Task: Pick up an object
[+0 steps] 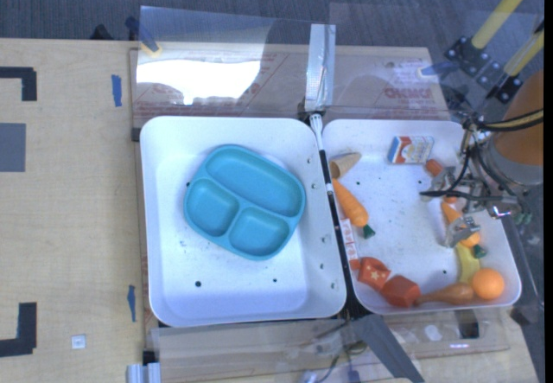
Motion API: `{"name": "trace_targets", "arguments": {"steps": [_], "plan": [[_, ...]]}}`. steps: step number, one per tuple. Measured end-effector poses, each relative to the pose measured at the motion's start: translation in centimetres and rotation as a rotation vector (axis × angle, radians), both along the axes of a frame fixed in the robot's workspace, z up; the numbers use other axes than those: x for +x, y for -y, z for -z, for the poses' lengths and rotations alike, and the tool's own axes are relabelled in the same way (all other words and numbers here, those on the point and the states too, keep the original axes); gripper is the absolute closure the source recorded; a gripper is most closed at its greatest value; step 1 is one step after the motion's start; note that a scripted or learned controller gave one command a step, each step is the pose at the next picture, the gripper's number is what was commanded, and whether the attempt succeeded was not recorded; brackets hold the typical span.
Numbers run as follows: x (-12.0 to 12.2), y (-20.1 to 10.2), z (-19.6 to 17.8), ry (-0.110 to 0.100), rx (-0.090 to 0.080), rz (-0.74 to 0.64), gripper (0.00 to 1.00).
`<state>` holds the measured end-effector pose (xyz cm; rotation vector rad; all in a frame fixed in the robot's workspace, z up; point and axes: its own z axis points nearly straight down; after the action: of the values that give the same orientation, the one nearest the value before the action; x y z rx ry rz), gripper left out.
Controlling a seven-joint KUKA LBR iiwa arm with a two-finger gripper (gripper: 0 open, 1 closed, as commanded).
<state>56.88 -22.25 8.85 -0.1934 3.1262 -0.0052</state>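
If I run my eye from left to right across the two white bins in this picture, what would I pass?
Blue divided plate in the left bin → toy carrot at the right bin's left side → small red-and-white carton → gripper → orange ball in the near right corner.

Tray [246, 200] in left bin [164, 286] (toy food [350, 204] fills right).

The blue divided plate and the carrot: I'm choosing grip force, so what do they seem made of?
Blue divided plate: likely moulded plastic, matte, with uniform colour and rounded compartment edges. Carrot: probably toy plastic or rubber, with flat orange colour and a green tip; hard or soft cannot be told.
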Motion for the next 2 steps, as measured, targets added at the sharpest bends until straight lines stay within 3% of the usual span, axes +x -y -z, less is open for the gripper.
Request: {"name": "trace_targets", "arguments": {"steps": [2], "plan": [[0.41,0.06,-0.01,0.002,-0.003,-0.068,0.00]]}}
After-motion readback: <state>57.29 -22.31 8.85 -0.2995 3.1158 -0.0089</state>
